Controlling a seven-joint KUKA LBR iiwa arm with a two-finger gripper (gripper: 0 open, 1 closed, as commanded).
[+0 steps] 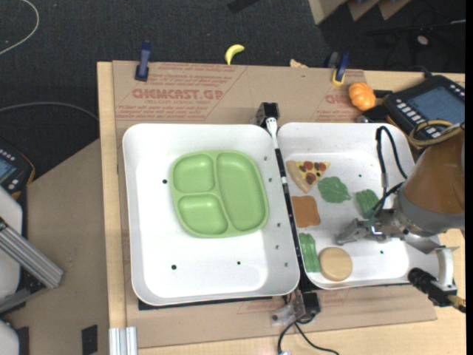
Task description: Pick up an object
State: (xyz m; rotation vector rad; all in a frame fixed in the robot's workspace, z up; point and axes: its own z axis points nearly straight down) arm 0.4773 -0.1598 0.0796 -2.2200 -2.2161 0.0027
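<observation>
Right bin (347, 135): your stock of pickable toy food, laid loose and mostly apart so that each piece can be taken singly.
- Pizza slice (307, 172), far left corner, toppings up.
- Brown flat square (305, 211), left side, just nearer than the pizza.
- Green leaf (334, 190), centre; a second leaf (366, 200) to its right, just beside the fingers.
- Green ridged piece (307, 251), near left.
- Tan round disc (335, 263), near centre, touching the ridged piece; smooth and thick, likely your easiest grasp.

Gripper (353, 233): low over the bin's near right; jaws look apart with nothing between them, though the view is blurred.

Left bin (140, 198): holds a green divided tray (219, 193), central.
</observation>
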